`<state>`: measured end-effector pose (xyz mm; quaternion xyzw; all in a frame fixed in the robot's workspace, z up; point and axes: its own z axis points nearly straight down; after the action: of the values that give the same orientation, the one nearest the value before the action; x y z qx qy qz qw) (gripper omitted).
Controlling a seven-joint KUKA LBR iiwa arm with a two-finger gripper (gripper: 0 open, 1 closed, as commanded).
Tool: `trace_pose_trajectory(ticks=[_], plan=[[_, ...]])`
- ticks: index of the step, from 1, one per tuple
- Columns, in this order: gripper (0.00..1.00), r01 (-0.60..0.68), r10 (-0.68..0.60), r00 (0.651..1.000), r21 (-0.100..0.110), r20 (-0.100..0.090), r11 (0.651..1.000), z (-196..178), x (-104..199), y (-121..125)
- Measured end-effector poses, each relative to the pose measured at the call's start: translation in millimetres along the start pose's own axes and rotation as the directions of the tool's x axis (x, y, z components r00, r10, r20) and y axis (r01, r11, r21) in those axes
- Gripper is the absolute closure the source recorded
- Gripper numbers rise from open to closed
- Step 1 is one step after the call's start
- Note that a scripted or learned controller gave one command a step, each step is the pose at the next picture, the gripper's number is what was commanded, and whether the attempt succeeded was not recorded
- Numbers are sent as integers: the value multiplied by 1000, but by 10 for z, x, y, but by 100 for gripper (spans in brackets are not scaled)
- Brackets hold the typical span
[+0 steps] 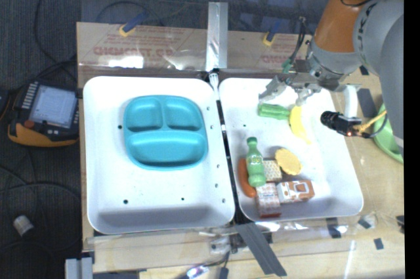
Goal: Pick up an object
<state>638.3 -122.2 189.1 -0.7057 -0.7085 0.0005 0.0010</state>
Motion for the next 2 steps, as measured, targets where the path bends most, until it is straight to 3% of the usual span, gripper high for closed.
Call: trace_pose_trajectory(ticks=[1,2], plan=[[0,-181,181,984,-2,-2,984,926,-810,-263],[100,-178,178,984,2,-4,984,849,-796,-264]])
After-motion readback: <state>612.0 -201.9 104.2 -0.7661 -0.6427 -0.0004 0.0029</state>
